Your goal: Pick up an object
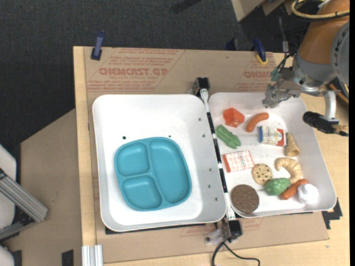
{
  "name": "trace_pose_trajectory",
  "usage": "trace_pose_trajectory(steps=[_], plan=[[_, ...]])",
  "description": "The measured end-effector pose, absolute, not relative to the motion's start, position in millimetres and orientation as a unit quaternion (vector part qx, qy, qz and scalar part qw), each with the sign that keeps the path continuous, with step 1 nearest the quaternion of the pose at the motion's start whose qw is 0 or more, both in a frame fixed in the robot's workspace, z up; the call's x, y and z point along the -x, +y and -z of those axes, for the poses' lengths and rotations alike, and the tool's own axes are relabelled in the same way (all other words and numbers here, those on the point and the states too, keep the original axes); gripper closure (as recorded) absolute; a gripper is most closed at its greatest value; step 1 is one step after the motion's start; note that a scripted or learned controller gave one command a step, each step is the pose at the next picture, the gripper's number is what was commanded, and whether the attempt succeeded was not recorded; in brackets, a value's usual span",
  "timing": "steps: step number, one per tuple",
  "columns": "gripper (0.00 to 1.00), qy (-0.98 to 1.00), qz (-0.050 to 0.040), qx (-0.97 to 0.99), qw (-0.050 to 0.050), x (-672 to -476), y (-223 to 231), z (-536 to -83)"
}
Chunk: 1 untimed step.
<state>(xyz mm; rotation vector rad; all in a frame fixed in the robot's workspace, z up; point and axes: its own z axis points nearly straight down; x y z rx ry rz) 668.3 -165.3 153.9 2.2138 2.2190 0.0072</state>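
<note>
Sausage just below the claw, apart

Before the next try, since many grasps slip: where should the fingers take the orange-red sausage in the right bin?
Grip the orange-red sausage across its narrow middle, coming straight down from above. It lies flat and slanted, with bare floor of the right bin along both long sides, so the fingers likely fit there.
</note>
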Motion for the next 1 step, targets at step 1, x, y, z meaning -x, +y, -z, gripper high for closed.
trace_pose_trajectory(steps=[1], plan=[[0.0,0.707,-0.0004,-0.707,0.001,-667.0,-166.4,-149.8]])
